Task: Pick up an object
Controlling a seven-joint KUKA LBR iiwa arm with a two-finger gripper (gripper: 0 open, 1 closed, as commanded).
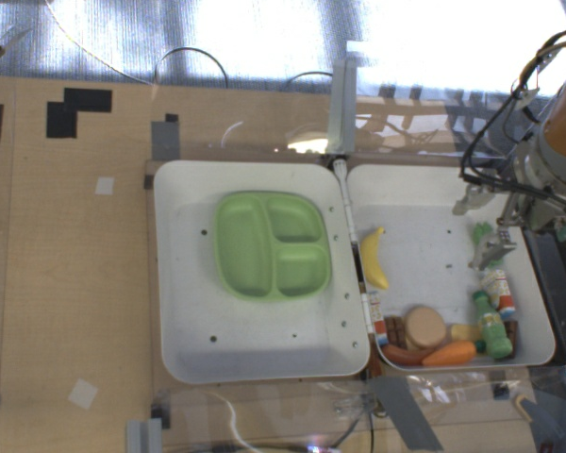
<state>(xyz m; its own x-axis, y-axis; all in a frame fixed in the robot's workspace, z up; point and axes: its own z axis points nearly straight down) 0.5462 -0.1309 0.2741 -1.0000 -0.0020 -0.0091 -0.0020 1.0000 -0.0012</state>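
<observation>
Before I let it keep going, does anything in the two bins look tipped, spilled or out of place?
Nothing looks spilled or broken. The green divided plate lies flat in the left bin. In the right bin, the banana rests against the divider wall, and the other toy foods crowd the near edge, the carrot among them.

The flat, light brown wooden bench point(66, 281) holds two shallow white plastic bins. The left white bin point(184, 338) sits near the middle, and the right white bin point(424, 220) touches it at 3 o'clock. Black square marks point(75, 109) lie on the wood toward 10 o'clock.
</observation>
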